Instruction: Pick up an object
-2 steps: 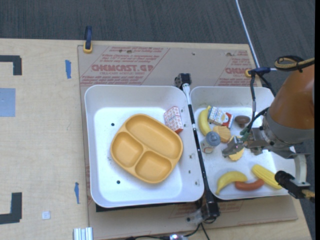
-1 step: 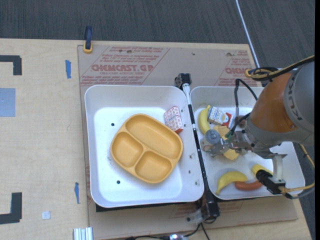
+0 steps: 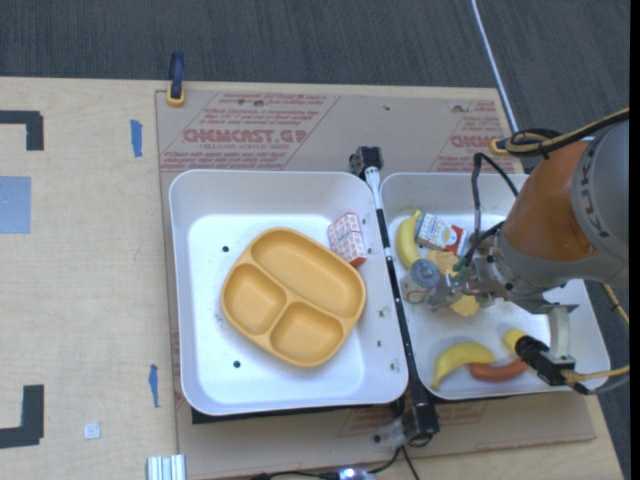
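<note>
The bench (image 3: 80,298) carries two white bins side by side. The left bin (image 3: 200,268) holds a yellow three-compartment plate (image 3: 292,296), with a small red-and-white carton (image 3: 346,236) touching its upper right edge. The arm (image 3: 560,213) reaches over the right bin (image 3: 592,348), its gripper (image 3: 455,288) low among the clutter there; whether it is spread or pinching anything cannot be told. In that bin a banana (image 3: 460,358) lies at the front beside a red sausage (image 3: 497,371), and a second banana (image 3: 406,243) stands by the divider, near a small white packet (image 3: 435,231).
</note>
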You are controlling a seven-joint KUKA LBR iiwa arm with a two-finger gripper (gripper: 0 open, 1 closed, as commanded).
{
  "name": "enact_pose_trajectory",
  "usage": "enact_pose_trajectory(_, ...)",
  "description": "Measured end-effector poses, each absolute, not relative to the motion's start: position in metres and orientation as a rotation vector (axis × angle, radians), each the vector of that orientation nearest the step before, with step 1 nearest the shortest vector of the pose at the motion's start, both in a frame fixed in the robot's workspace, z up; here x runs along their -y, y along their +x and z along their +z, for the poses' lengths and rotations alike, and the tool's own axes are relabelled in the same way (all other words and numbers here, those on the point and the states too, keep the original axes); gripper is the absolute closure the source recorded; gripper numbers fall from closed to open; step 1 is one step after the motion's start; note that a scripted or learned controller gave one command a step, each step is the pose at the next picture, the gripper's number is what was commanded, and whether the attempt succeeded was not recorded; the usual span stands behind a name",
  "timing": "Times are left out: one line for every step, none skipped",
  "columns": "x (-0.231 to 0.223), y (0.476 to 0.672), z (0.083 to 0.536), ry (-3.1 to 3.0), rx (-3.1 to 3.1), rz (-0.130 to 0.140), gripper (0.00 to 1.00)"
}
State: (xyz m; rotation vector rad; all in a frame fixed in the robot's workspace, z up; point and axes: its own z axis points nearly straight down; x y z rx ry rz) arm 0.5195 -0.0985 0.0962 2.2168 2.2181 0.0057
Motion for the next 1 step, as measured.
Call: enact_pose_trajectory(0.0275,0.4971,0.1847,2.220,-2.223,0.002,1.00)
